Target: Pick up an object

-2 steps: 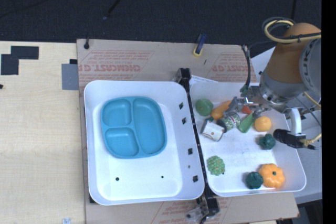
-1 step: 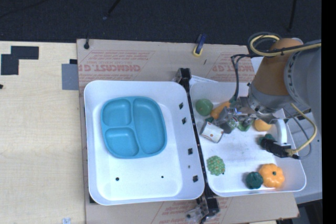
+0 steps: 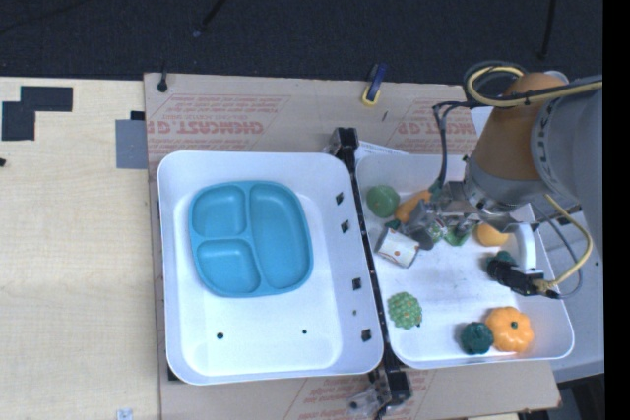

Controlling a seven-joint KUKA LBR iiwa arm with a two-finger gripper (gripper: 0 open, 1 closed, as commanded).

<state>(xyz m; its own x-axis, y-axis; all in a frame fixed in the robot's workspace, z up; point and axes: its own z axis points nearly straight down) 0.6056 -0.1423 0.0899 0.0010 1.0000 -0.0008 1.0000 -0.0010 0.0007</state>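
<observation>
Light wood bench (image 3: 69, 241) carries a printed cardboard sheet (image 3: 256, 113) (lettering upside down). On the sheet: left white bin (image 3: 187, 330), and right white bin (image 3: 551, 344) touching it along one edge.

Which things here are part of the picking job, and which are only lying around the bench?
Part of the job:
pincer
green ball
white block
green bumpy ball
orange pumpkin
dark teal piece
right bin

Just lying about:
blue divided plate
left bin
blue-yellow clamp

Glossy blue plastic tray (image 3: 251, 239) in smooth white bin (image 3: 177, 310).
</observation>
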